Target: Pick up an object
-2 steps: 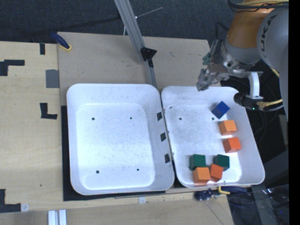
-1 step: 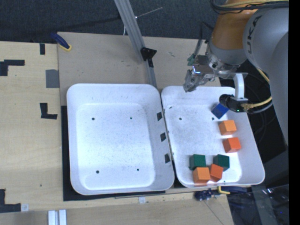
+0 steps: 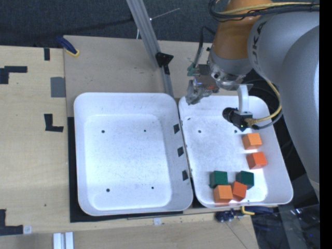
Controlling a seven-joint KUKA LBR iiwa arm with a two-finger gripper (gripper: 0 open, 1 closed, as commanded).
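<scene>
The right bin [image 3: 207, 139] holds several small blocks. Two orange blocks [image 3: 252, 140] [image 3: 256, 160] lie near its right wall. At its front sit two green blocks [image 3: 219, 178] [image 3: 245, 178] and two more orange blocks [image 3: 223, 193] [image 3: 239, 190], bunched together. My gripper [image 3: 194, 97] hangs over the far left corner of the right bin, well away from all the blocks. Nothing shows between its tips.
The left bin [image 3: 124, 149] stands beside the right one, sharing a raised middle edge [image 3: 181, 149]. A slanted metal pole [image 3: 148, 30] crosses the bench behind the bins. The big grey arm [image 3: 290, 61] covers the right side. Black cables [image 3: 238, 118] hang over the right bin's far part.
</scene>
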